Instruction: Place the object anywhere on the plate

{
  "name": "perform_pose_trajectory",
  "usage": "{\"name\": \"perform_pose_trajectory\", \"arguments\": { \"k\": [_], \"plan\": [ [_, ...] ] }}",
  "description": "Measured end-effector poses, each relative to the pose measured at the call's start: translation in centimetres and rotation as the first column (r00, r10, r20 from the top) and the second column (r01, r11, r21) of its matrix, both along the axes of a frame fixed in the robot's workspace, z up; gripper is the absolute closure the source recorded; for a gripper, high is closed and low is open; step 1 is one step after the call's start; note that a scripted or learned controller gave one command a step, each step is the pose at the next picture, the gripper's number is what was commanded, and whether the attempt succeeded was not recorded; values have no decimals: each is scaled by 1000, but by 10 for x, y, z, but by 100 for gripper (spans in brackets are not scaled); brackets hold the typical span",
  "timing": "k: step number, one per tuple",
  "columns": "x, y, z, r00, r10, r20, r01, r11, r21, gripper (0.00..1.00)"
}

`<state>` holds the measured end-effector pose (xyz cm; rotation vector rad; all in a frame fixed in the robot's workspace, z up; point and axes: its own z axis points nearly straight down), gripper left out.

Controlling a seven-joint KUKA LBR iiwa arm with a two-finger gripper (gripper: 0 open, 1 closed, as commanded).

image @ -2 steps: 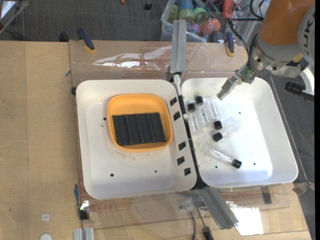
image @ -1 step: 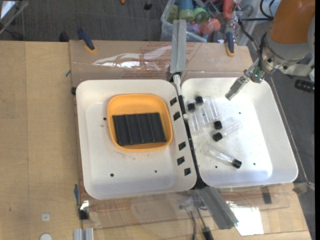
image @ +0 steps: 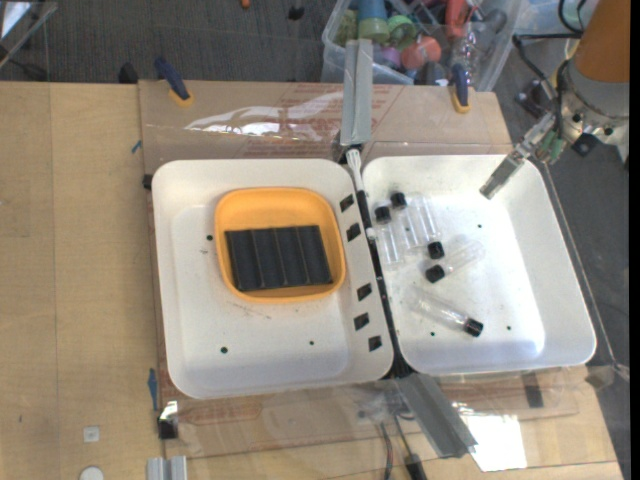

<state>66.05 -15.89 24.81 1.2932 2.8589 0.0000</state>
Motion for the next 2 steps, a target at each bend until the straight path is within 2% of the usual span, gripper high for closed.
{"name": "perform_pose_trajectory", "arguments": {
  "k": [1, 2],
  "plan": [
    [4, -28, -7, 995, 101, 0, -101, 995, 0, 0],
    [3, -45, -17, 997, 73, -1, -73, 997, 1, 0]
  ]
}}
